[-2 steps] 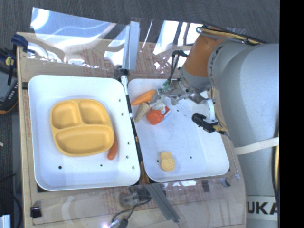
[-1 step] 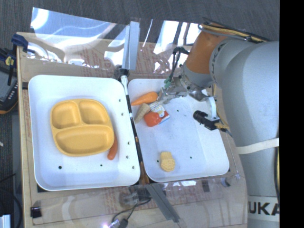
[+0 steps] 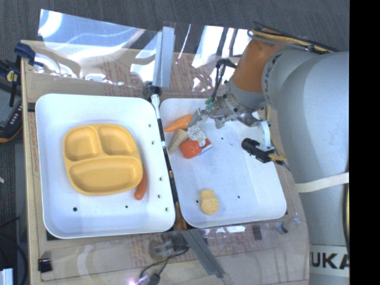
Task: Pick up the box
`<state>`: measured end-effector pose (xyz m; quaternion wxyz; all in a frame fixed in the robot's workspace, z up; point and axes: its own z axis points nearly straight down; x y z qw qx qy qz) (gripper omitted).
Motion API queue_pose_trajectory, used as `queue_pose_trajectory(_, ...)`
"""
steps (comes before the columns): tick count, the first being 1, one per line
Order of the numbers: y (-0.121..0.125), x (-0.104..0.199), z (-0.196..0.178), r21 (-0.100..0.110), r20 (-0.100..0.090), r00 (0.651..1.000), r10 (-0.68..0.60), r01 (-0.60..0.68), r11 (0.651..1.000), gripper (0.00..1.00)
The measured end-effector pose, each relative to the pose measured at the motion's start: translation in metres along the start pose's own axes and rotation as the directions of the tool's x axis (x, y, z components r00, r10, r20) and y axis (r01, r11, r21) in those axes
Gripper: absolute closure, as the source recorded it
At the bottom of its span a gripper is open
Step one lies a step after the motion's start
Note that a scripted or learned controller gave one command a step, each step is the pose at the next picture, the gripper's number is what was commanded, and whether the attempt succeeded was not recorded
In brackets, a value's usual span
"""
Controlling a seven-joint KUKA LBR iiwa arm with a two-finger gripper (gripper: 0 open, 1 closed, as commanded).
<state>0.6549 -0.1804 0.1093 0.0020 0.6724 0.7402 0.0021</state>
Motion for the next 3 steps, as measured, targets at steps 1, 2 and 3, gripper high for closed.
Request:
queue_pose_trajectory(1,-0.034,0.014,0.018,0.009,-0.001,1.0,-0.03,0.03,0.999,0.0)
queue_pose_trajectory(2,-0.034,0.013,0.008,0.012,0.0,0.999,-0.034,0.034,0.999,1.0)
queue_pose_trajectory(3,0.002,-0.022,-0.095,0.004,0.0,0.996,-0.085,0.085,0.996,1.0)
